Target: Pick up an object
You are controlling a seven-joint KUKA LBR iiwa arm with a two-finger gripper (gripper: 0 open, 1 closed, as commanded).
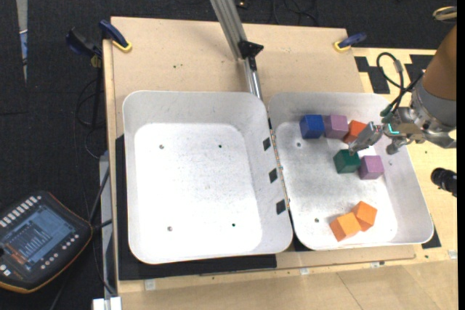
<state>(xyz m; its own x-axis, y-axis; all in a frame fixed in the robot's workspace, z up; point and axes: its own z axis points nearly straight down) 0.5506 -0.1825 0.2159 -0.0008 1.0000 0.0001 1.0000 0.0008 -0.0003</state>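
Poised low over the right bin (407, 229), gripper (378, 139) with fingers spread apart and nothing between them — one fingertip down beside the green cube (346, 161), just below and to the left, with the purple cube (371, 166) directly underneath and the orange cube (356, 130) touching close on the left. Probably light, stiff little blocks with flat faces, likely a bit slick — best taken across two opposite flat sides of the green cube, squarely at mid-height, away from edges crowded by neighbours.
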